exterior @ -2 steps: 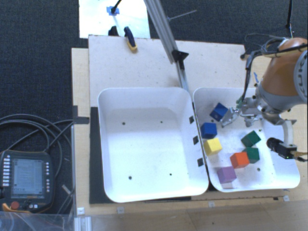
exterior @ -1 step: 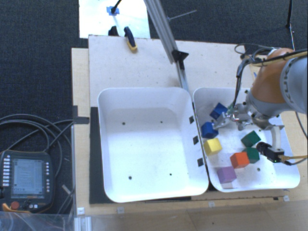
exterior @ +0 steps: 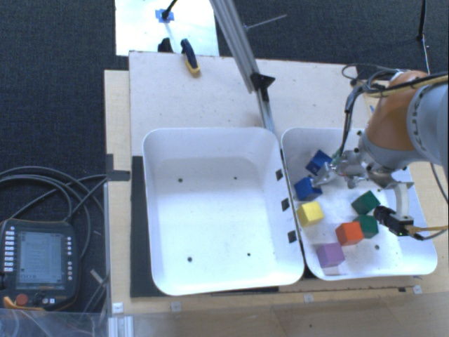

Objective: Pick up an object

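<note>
Nearest to us, at the tabletop's (exterior: pixel 210 83) front-left corner, we see a teach pendant (exterior: pixel 38 262) with its black cables (exterior: pixel 63 188) looping off the left edge.

Two white bins take up the front half of the tabletop. The left bin (exterior: pixel 158 272) sits toward the front-left; the right bin (exterior: pixel 421 258) sits at the front-right corner, and the two touch along their shared edge.

In the right bin, closest to its front wall, we find a purple cube (exterior: pixel 330 255). Just behind it lies an orange cube (exterior: pixel 349 233), touching a small green cube (exterior: pixel 368 225) on its right. A yellow cube (exterior: pixel 310 213) rests near the bin's left wall. Behind the orange cube sits a darker green cube (exterior: pixel 365 202). Further back we see a blue cube (exterior: pixel 306 188) close to the left wall, and a second blue cube (exterior: pixel 319 162) toward the bin's rear.

The gripper (exterior: pixel 330 175) hangs over the rear part of the right bin, just beside the two blue cubes; we cannot tell how it is set. The grey arm (exterior: pixel 428 125) with its orange band (exterior: pixel 389 128) reaches in across the right edge.

Beyond the bins, a slanted metal pole (exterior: pixel 235 34) rises over the rear of the tabletop, and a blue and yellow tool (exterior: pixel 189 56) lies at the rear edge.
</note>
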Tool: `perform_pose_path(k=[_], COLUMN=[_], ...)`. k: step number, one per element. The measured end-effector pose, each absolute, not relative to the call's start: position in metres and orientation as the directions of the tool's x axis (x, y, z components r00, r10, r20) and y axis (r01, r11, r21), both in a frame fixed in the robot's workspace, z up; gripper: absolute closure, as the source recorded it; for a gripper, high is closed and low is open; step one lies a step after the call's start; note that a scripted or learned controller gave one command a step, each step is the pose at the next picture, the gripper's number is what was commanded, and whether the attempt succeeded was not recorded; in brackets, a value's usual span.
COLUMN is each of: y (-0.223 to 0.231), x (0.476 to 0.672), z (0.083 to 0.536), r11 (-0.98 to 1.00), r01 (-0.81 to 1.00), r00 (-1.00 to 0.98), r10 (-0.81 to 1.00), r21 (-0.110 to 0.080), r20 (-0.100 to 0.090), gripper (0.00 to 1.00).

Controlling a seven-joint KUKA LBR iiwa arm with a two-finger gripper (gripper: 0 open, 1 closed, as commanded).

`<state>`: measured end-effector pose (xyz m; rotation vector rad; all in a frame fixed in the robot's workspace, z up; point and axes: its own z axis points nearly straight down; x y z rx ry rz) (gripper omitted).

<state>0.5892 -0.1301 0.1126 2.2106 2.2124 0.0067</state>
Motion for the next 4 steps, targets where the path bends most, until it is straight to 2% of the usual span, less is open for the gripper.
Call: perform_pose_path(k=[1,2,4], y=[-0.127,-0.130,-0.130], x=[0.587,0.599,0.603], z=[0.118,0.177,0.276], r11=[0.004,0.004,0.005], r01=[1.000,1.000,1.000], r00=[-0.004,-0.004,-0.005], r10=[1.000,1.000,1.000], r21=[0.006,0.008,0.009], r20=[-0.002,-0.002,-0.002], gripper=[1.00,1.00,1.00])
